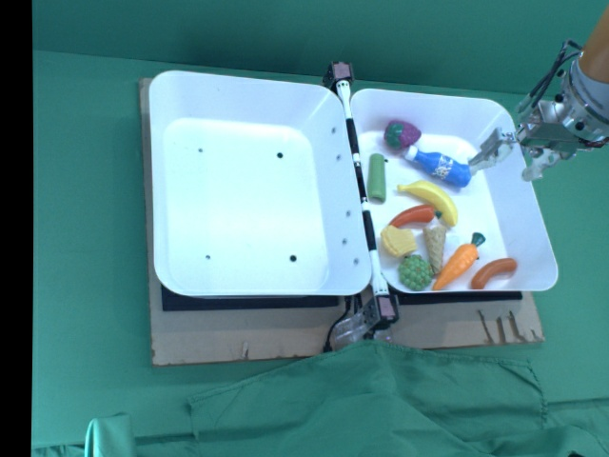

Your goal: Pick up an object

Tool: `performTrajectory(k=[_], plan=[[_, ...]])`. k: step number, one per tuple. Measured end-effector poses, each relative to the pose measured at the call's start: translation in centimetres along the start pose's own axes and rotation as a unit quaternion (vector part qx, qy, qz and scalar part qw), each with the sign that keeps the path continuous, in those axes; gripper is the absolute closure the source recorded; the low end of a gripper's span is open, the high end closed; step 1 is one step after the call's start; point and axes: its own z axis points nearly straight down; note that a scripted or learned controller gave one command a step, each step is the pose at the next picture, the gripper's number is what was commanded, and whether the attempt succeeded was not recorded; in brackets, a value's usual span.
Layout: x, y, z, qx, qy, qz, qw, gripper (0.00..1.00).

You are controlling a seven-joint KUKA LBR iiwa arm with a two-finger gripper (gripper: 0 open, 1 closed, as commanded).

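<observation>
Counter (pixel 86 208): covered in green cloth, reaching to every edge of the view.
Cardboard sheet (pixel 247 348): brown, flat on the green cover, its front edge ragged, showing around the bins at the left, front and right.
Dark mat (pixel 247 303): a black strip visible on the cardboard under the front edges of the bins.
Left bin (pixel 176 103): shallow, white, resting over the mat and cardboard.
Right bin (pixel 533 241): shallow, white, touching the left bin along a shared middle edge.
Loose green cloth (pixel 381 403): crumpled at the front, overlapping the cardboard's front edge.
</observation>
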Motion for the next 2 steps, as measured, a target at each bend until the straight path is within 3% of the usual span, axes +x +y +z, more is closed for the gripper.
performTrajectory(k=[1,2], plan=[[-0.13,0.07,-1.28,-0.003,-0.001,0.002,1.0,1.0],[-0.13,0.06,-1.24,-0.003,-0.001,0.002,1.0,0.0]])
